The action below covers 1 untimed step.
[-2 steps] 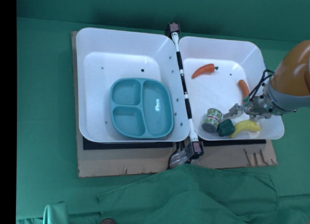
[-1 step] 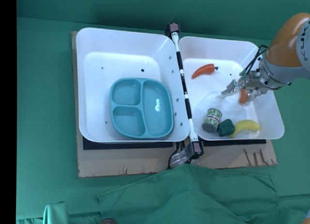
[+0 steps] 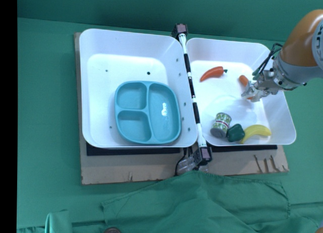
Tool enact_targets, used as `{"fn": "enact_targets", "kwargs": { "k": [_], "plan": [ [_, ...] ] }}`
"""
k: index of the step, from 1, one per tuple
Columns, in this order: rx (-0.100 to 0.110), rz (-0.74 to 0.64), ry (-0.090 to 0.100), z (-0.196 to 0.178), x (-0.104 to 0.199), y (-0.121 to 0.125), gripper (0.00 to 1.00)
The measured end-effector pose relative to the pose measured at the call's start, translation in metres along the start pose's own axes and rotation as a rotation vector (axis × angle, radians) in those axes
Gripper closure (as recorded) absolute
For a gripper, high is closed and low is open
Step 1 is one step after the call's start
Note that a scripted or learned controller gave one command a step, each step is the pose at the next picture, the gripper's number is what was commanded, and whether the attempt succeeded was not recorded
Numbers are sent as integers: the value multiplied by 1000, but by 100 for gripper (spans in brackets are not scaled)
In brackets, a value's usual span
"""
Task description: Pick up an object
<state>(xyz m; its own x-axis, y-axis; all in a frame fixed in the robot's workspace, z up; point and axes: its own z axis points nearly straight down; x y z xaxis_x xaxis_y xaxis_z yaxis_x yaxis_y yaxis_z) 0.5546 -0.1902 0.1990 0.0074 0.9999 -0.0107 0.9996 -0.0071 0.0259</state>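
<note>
A crumpled fold of green cloth [image 3: 202, 201] lies nearest the camera, soft and wrinkled, overlapping the front edge of a flat brown cardboard sheet [image 3: 126, 169] that sits under both bins. The whole bench is covered in smooth green fabric [image 3: 45, 101].

In the right white plastic bin [image 3: 285, 126], along its front wall, three things sit close together: a small cylindrical tin with a printed green and white label [image 3: 221, 124], lying tilted; a dark green, lumpy pepper-shaped toy [image 3: 235, 132] touching it; and a smooth, curved yellow plastic banana [image 3: 256, 132] just beside the pepper toy on the right.

In the left white plastic bin [image 3: 101, 50], glossy with rounded corners, rests a light blue rounded-rectangle plate with three compartments [image 3: 147, 112], shiny where the light catches it.

Between the bins runs a thin black-and-white striped rod [image 3: 190, 83] with dark clamps at both ends.

Farther back in the right bin lies a glossy red-orange chilli-shaped toy [image 3: 211, 73] with a dark stem. To its right, a small orange carrot-like piece [image 3: 244, 80] lies just beside the metallic two-finger gripper [image 3: 252, 94], which hangs low over the bin floor. Whether the fingers are apart or closed cannot be told, and nothing is seen between them. Above the gripper, the grey wrist leads to the smooth orange band of the arm [image 3: 303, 38].
</note>
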Motion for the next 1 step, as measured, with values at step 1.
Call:
{"fn": "enact_targets", "kwargs": {
  "k": [1],
  "plan": [
    [21, -3, 8, -168, 22, -24, 100]
  ]
}}
